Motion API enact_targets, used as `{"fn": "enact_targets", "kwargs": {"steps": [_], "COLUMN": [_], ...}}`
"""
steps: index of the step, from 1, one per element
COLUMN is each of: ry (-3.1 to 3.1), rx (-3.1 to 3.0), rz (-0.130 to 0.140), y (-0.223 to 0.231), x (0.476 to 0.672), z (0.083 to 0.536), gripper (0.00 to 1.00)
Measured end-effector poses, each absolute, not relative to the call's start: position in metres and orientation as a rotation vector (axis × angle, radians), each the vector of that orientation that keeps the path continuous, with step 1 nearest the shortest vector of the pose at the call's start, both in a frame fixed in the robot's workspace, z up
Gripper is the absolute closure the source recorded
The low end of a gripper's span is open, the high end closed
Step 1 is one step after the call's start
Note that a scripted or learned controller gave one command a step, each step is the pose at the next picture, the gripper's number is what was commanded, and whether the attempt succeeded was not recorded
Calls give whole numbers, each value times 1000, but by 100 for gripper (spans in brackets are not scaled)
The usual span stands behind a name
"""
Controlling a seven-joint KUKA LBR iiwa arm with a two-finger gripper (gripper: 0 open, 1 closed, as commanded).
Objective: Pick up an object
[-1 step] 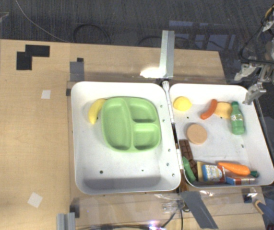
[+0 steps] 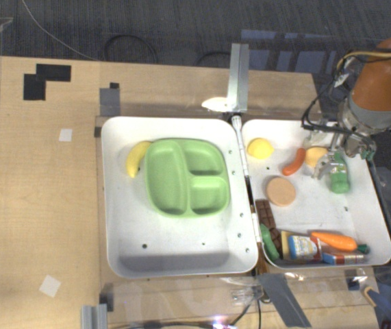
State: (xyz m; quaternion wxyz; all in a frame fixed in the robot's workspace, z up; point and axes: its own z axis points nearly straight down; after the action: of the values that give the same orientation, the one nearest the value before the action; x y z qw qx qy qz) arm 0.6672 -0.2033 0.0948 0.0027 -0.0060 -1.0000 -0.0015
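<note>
My gripper (image 2: 330,160) hangs low over the far right part of the right bin (image 2: 359,214). It sits right above a small green bottle (image 2: 339,179) and beside a pale yellow object (image 2: 314,156). A red-orange sausage-shaped piece (image 2: 293,162) lies just left of them. Further left are a yellow lemon (image 2: 260,147) and a tan round disc (image 2: 281,191). I see nothing clearly held.
Along the right bin's near wall lie a carrot (image 2: 333,240), a labelled bottle (image 2: 301,245), a marker (image 2: 342,257), a green item (image 2: 270,242) and a brown bar (image 2: 266,214). The left bin (image 2: 123,245) holds a green divided plate (image 2: 185,177) and a banana (image 2: 137,157).
</note>
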Motion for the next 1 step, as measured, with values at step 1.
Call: {"fn": "enact_targets", "kwargs": {"steps": [1], "ry": [-3148], "rx": [-166], "rz": [1], "y": [-183], "x": [661], "z": [88], "gripper": [0]}}
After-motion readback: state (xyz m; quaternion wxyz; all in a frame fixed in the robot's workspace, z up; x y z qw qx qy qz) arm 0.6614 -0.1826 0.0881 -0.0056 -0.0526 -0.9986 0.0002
